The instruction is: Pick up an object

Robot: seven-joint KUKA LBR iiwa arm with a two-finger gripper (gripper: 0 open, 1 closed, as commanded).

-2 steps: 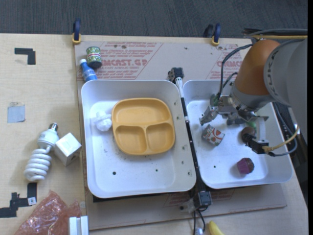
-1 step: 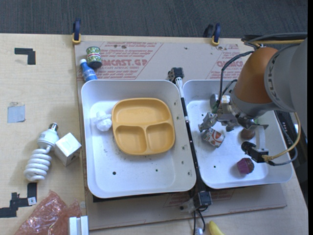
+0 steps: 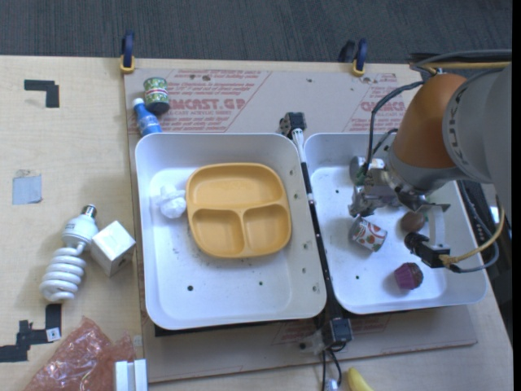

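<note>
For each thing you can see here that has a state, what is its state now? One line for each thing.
Tool: low in the right bin, just above the small cup; grip unclear.
Small cup: tipped on its side in the right bin.
Purple object: lying loose in the right bin.
Yellow divided plate: flat, face up in the left bin.
White crumpled thing: against the plate's left edge.

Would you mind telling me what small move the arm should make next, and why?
Probably a short descent straight down. The hand hovers in the right bin just above the small patterned cup, which lies tipped on the bin floor; lowering there seems likelier to reach it than moving to the purple object.
</note>
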